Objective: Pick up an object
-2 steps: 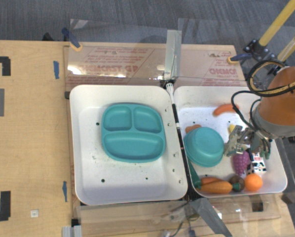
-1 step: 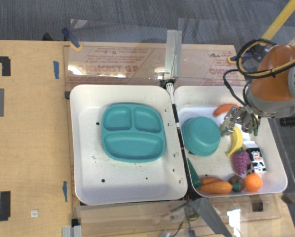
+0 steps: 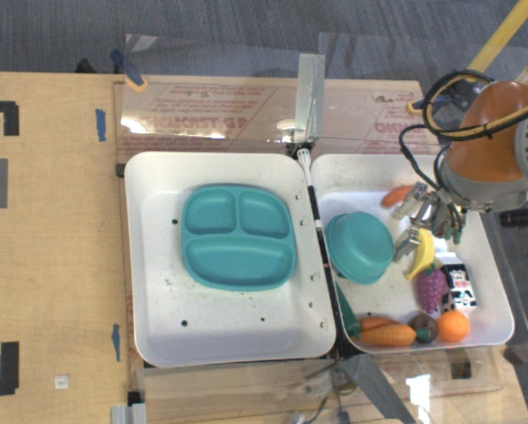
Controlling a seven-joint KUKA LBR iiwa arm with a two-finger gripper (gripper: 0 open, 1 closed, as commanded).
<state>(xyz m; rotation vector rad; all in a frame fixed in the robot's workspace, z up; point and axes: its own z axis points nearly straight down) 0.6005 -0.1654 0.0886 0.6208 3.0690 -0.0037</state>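
My gripper (image 3: 420,223) hangs low over the right bin (image 3: 498,325), just right of an upturned teal bowl (image 3: 359,247). Its fingers stand open with nothing between them. A yellow banana (image 3: 422,256) lies right under the fingertips, partly covered by them. An orange carrot piece (image 3: 395,196) sits just up-left of the gripper. Purple grapes (image 3: 430,289) lie below the banana. To their right is a small black-and-white box (image 3: 459,290). An orange (image 3: 454,327) and a long carrot (image 3: 386,334) rest along the front wall.
The left bin (image 3: 149,325) bears a teal divided plate (image 3: 238,238). A clear plastic wall (image 3: 220,113) stands behind both bins. The grey arm with its orange band (image 3: 489,140) and black cables reaches in from the upper right.
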